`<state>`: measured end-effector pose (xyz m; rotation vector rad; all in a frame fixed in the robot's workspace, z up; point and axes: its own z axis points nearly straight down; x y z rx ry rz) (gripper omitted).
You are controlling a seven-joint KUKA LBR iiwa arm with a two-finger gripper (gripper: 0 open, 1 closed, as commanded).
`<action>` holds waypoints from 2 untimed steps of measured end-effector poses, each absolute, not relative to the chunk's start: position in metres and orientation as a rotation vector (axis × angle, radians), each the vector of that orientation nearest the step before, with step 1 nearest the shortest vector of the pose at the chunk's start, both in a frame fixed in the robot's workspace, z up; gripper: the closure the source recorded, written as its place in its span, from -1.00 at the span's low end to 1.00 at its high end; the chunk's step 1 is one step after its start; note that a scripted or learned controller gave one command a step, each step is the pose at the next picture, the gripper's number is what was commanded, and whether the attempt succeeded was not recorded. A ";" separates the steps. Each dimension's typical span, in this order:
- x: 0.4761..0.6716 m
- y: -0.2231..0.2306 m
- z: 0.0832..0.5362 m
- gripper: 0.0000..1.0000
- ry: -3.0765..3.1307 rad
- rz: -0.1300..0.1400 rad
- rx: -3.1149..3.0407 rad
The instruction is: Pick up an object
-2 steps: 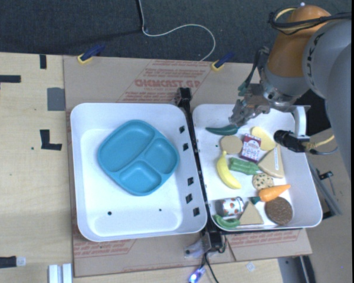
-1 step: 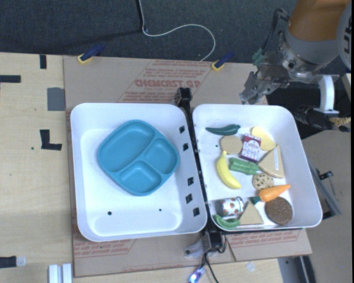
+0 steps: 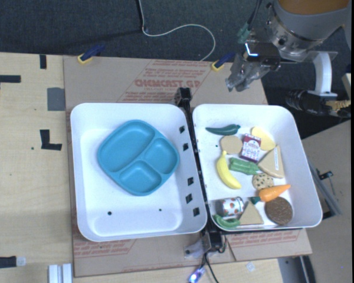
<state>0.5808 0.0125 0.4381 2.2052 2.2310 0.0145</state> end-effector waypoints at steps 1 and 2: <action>0.515 0.001 0.420 1.00 2.225 -0.004 2.224; 0.482 0.004 0.415 1.00 2.226 -0.003 2.221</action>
